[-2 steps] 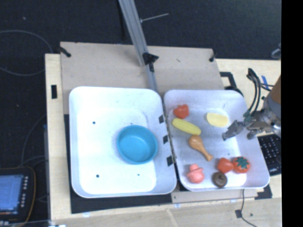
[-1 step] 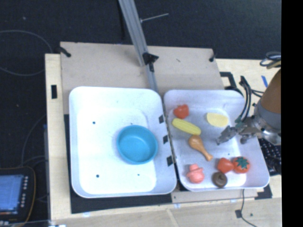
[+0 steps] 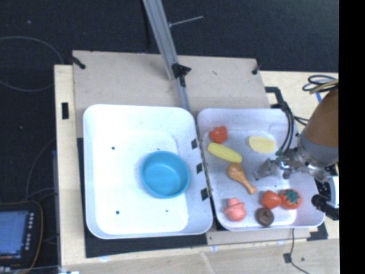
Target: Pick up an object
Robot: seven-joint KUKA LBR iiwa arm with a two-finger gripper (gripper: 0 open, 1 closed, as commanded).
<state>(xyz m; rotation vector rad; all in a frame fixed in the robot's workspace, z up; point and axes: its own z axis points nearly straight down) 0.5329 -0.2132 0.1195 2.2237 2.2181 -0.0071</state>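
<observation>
Currently the gripper (image 3: 267,170) hangs low inside the right bin (image 3: 239,119), with the grey arm (image 3: 322,136) reaching in from the right side. Its fingers look spread apart and nothing sits between them, so I judge it is released and holds nothing. No object is chosen by the task, but the nearest candidates are the brown drumstick (image 3: 242,177), just left of the fingertips, and the pale yellow slice (image 3: 262,144), a little above them. The corn cob (image 3: 224,152) and the small red piece (image 3: 218,134) lie further left; the red tomato (image 3: 272,199), the strawberry-like piece (image 3: 291,198), the dark round piece (image 3: 264,216) and the pink toy (image 3: 235,209) lie along the lower edge. The blue bowl (image 3: 165,173) stands alone in the left bin (image 3: 102,130). To do this step well, I think the gripper should center over one object before it closes. The drumstick is thin, so the grasp should cross its narrow body, not its length. Objects near the wall may slip away.
</observation>
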